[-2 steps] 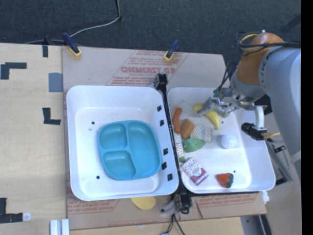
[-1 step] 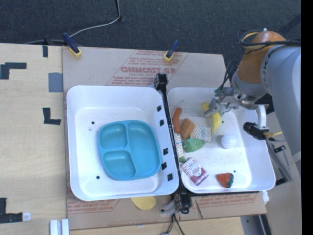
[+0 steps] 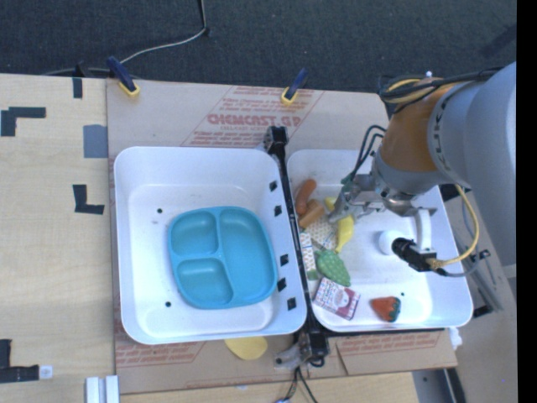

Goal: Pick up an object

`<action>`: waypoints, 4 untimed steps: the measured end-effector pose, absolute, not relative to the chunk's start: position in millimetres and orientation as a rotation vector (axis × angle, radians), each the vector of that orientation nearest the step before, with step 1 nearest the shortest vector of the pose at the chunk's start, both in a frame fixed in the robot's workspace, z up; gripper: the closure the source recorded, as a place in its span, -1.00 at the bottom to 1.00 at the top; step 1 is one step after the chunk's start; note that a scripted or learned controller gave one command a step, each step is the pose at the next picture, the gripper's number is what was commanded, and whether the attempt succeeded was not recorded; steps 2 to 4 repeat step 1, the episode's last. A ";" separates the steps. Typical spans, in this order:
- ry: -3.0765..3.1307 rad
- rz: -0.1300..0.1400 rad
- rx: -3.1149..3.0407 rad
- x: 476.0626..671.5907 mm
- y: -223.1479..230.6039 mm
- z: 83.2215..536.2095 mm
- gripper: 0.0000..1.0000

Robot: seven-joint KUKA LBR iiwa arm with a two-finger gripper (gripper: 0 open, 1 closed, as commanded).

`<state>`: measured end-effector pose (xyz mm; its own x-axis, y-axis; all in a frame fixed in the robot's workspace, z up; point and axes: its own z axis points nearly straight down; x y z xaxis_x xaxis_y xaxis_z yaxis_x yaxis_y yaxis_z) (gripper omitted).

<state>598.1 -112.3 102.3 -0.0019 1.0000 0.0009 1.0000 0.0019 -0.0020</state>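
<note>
My gripper point(image 3: 346, 210) reaches down into the right bin point(image 3: 436, 309), over a cluster of small items at its left side. Just under and beside it lie an orange carrot-like piece point(image 3: 305, 193), a brown piece point(image 3: 312, 214) and a yellow piece point(image 3: 345, 233). Further toward the front sit a green leaf-shaped item point(image 3: 333, 267), a small red-and-white packet point(image 3: 336, 298) and a red strawberry-like item point(image 3: 386, 308). The arm's wrist hides the fingertips.
The left bin point(image 3: 143, 170) holds a blue divided plate point(image 3: 222, 254). A black divider point(image 3: 285, 217) with clips runs between the bins. A yellow object point(image 3: 246, 348) lies outside the left bin's front edge. Cables hang off the arm at the right.
</note>
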 end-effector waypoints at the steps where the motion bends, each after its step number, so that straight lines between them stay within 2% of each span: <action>1: -2.223 0.000 -2.218 562.5 -30.2 184.1 1.00; 4: -2.223 0.000 -2.218 562.5 -30.2 184.1 1.00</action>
